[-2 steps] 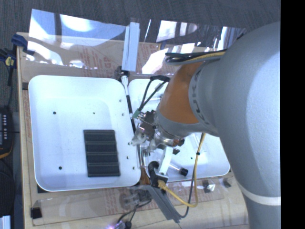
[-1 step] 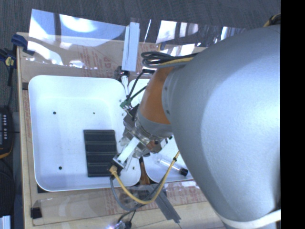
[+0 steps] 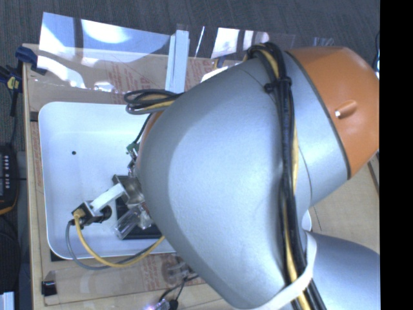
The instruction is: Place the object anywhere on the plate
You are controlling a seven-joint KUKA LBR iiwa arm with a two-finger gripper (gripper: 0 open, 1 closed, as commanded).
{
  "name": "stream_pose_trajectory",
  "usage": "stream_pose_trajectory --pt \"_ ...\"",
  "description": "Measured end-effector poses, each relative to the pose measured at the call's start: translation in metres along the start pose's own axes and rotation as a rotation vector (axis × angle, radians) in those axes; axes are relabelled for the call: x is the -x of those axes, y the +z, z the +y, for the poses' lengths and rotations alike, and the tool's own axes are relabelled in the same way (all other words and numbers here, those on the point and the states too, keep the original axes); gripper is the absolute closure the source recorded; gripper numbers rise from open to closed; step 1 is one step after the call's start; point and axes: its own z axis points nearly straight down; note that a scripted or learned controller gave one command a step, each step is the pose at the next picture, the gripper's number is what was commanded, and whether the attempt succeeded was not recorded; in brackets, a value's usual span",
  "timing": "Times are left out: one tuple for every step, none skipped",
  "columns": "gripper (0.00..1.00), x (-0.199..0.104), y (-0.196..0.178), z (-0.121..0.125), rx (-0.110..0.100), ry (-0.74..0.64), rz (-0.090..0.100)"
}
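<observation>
Object hidden; gripper (image 3: 129, 221) low in left bin (image 3: 58, 141), likely reaching for pick; open-or-closed state unreadable.

Surface (image 3: 32, 192): light wood-coloured top, seen along the left and lower edges of the camera view, with faint red print showing near the lower edge. One shallow white bin (image 3: 58, 147) rests directly on it at left, long side running top to bottom of the view; its right portion is covered by the grey arm. A clear plastic sheet (image 3: 103, 44) stands along the far edge, behind the bin. A small dark block (image 3: 48, 284) sits at the near left corner. Blue clamp (image 3: 26, 57) fixed at the far left corner
</observation>
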Motion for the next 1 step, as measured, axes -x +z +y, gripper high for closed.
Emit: stream_pose_trajectory --pt "0.0 0.0 -0.0002 0.0002 0.0 0.0 0.0"
